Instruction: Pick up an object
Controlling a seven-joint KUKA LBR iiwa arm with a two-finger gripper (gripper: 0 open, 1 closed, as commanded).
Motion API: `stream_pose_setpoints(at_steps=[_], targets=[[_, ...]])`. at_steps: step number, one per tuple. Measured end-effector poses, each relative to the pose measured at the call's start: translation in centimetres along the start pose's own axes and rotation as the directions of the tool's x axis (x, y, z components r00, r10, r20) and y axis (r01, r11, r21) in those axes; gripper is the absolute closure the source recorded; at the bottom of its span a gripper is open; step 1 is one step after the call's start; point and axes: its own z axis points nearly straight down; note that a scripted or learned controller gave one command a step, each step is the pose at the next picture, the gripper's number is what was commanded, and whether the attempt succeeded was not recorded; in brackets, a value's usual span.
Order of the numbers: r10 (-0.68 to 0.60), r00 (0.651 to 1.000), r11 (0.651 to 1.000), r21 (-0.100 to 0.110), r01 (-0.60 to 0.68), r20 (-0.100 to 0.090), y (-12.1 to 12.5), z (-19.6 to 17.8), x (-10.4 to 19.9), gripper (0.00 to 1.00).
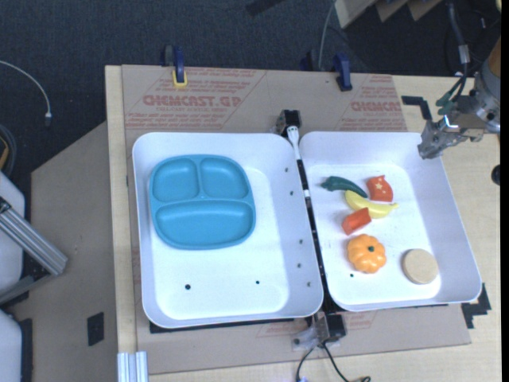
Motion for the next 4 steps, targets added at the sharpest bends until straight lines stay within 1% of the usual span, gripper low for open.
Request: stream_pose_setpoints(at_steps=[1,2,3,4], targets=[[-0.003,1.0,1.0,0.01,0.003,-0.004,-1.1,1.9,4.7,1.0],[-0.002,1.0,1.0,0.009,0.002,-0.004,-2.7,1.7,9.9,1.0],[-0.002,1.0,1.0,0.01,0.002,-0.004,-4.2,2.5,13.9,1.0],[-0.003,1.0,1.0,0.01,0.003,-0.004,-5.1,4.1,18.3,1.0]])
